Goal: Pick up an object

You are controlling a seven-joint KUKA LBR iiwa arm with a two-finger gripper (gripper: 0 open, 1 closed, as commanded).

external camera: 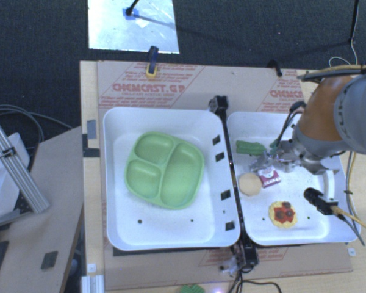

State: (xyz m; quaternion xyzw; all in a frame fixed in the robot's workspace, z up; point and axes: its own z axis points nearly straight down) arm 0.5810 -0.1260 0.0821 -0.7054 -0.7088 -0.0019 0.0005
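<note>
Two shallow white bins sit side by side on the bench. The left white bin point(119, 224) holds one thing, a pale green plastic plate point(165, 170) with three compartments, lying flat near the bin's middle.

The right white bin point(259, 227) holds four small things. A flat dark green block point(250, 146) lies toward the far side, close to the wall shared with the other bin. Nearer the camera, a round beige lump point(250, 184) sits by that same wall. Just beside it, on its right, is a small red and white packet point(269, 178). Nearer again, a round yellow disc with red spots point(283, 214) lies apart from the rest.

The grey arm point(348, 112) reaches in from the right. Its gripper point(263, 162) is down low in the right bin, between the green block and the packet, close to both. From here I cannot tell whether it is open or closed, or whether it touches either one.
</note>
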